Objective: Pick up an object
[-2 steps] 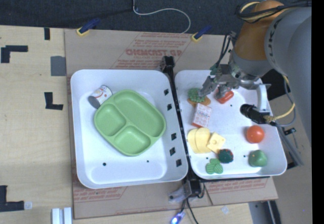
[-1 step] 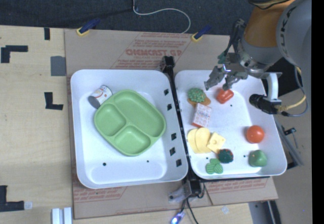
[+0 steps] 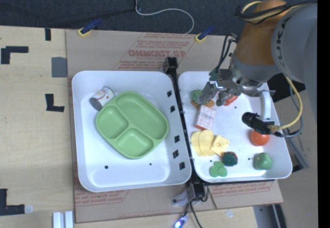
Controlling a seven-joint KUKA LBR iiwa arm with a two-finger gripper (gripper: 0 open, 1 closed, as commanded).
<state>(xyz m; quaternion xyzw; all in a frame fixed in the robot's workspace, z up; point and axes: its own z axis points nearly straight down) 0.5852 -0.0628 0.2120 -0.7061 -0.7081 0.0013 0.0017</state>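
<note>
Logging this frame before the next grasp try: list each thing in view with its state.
Gripper: low over right bin, holding nothing visibly.
Green divided plate: flat in left bin.
Red-and-white packet: flat, just below gripper.
Yellow pieces: lying together in right bin.
Red ball: resting near right wall.

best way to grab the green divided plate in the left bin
By its raised outer rim, from straight above. The green plate lies flat and wide in the left bin, too broad to span, so one finger inside a compartment and one outside, probably at the near-right edge away from the small cup.
</note>
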